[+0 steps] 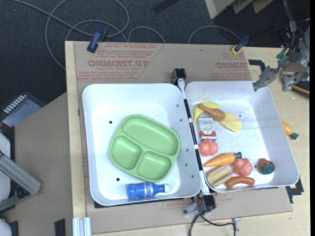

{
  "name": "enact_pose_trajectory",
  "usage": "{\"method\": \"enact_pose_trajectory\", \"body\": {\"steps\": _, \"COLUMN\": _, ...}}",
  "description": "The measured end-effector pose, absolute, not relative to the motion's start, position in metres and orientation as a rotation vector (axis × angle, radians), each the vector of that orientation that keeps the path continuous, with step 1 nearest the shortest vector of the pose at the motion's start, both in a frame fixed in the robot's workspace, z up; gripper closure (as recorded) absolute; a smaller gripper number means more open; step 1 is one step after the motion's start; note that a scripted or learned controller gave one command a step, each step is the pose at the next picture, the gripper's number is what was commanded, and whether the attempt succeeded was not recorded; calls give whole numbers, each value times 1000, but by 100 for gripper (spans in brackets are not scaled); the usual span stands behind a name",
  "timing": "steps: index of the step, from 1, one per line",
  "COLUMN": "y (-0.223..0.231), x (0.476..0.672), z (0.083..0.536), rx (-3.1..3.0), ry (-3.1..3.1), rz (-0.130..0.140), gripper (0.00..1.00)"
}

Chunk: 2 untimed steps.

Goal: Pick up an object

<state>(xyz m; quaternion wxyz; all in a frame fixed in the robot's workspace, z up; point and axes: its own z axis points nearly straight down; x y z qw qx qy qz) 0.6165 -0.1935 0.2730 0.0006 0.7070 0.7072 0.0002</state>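
The right bin (268,104) holds several toy foods: a yellow banana (230,124) with a brown drumstick (212,111) lying across it, a small carton (206,127), a red tomato (208,147), a carrot (220,159), a bread roll (218,174), a sausage (239,182), a pink peach (242,166) and a strawberry (266,166). My gripper (273,81) hangs over that bin's far right corner, above the rim and away from the food. Its fingers are open with nothing between them.
The left bin (98,107) holds a green divided plate (143,146) and a blue bottle (146,190) lying near its front wall. A small orange toy (287,129) lies on the bench outside the right bin. Cables run across the floor behind the bench.
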Motion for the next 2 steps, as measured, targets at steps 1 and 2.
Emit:
{"method": "enact_pose_trajectory", "body": {"steps": 1, "y": -119, "x": 604, "z": 163, "rx": 2222, "ry": 2225, "rz": -1, "gripper": 0}}
{"method": "enact_pose_trajectory", "body": {"steps": 2, "y": -96, "x": 606, "z": 90, "rx": 2216, "ry": 2218, "rz": 8, "gripper": 0}}
